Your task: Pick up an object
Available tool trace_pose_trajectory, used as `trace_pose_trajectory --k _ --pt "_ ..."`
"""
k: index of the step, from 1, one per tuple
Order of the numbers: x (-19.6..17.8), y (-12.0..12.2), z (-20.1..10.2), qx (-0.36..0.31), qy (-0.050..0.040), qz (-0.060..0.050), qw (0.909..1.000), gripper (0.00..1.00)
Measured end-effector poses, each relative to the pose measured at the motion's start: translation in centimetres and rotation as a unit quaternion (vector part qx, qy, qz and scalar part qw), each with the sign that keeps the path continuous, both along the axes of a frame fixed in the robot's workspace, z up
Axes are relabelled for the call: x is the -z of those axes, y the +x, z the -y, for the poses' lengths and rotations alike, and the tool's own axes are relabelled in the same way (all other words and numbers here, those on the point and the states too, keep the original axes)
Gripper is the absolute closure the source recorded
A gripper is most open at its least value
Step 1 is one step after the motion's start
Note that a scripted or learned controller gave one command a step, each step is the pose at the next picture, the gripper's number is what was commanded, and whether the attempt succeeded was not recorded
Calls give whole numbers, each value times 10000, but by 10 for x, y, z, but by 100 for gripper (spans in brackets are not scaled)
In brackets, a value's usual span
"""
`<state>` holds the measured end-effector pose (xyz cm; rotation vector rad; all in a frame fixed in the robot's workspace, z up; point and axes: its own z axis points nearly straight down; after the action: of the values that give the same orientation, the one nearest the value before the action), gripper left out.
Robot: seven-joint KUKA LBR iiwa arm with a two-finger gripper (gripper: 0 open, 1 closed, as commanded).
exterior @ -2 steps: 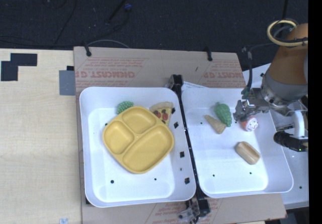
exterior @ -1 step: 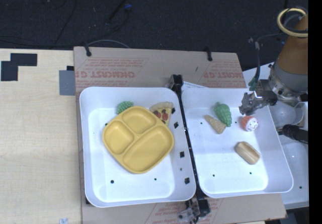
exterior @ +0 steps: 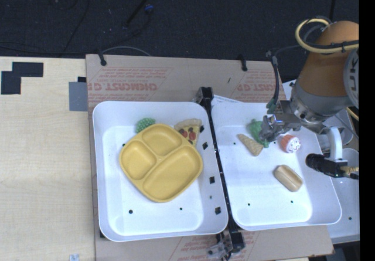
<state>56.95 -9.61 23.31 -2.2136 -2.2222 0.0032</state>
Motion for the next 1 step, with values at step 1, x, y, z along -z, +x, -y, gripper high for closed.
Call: trace_pose_trajectory --k 1 --pt "-8 -3 -54 -6 -1 8 10000 100"
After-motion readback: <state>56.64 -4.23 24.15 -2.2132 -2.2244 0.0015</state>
